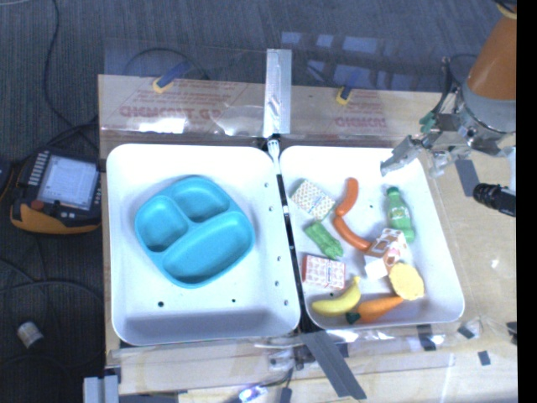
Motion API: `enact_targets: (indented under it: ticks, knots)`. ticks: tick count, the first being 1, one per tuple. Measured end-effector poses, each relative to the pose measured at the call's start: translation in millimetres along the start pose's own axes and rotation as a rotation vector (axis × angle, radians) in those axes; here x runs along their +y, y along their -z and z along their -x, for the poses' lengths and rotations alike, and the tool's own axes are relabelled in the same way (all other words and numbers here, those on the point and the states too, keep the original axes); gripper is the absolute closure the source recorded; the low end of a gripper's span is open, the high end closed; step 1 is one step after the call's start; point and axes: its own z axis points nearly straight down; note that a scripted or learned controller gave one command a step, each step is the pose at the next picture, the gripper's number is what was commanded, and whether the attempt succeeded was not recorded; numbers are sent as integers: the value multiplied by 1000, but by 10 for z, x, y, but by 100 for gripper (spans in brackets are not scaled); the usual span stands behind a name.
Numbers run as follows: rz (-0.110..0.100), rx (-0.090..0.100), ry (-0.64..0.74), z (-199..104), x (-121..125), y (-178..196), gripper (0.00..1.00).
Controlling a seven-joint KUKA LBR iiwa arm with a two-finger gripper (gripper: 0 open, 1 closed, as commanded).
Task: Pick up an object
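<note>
- Right now my gripper point(401, 159) sits at the upper right of the frame, just over the top corner of the right bin point(436, 217). I see only one grey tip poking out, so I cannot tell how the hand is set, and I see nothing in it.
- I think it waits high and off to the side so that it can drop down on a toy without bumping the others.
- All the things I could pick lie in the right bin, in the lower right part of the frame. They are packed close, which makes a clean grab hard.
- The green bottle point(398, 210) is nearest the gripper. It looks smooth, round and hard, so it might roll.
- A long orange sausage point(346, 217) bends like a hook in the middle of the bin.
- A soft-looking yellow banana point(336, 300) and an orange carrot point(377, 307) lie near the bottom wall, close together.
- A small checked box point(310, 197) and a red dotted box point(323, 270) are flat with sharp corners, so I think they are easy to pinch.
- The blue tray point(195, 229) in the left bin point(126, 309) is big, shiny plastic with three dips. It sits alone, well apart from the toys.
</note>
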Motion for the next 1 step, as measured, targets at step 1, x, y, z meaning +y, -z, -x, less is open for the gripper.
enact_targets:
  ticks: [1]
  knots:
    - [-2, 1, 0, -400, -133, -1565, 0]
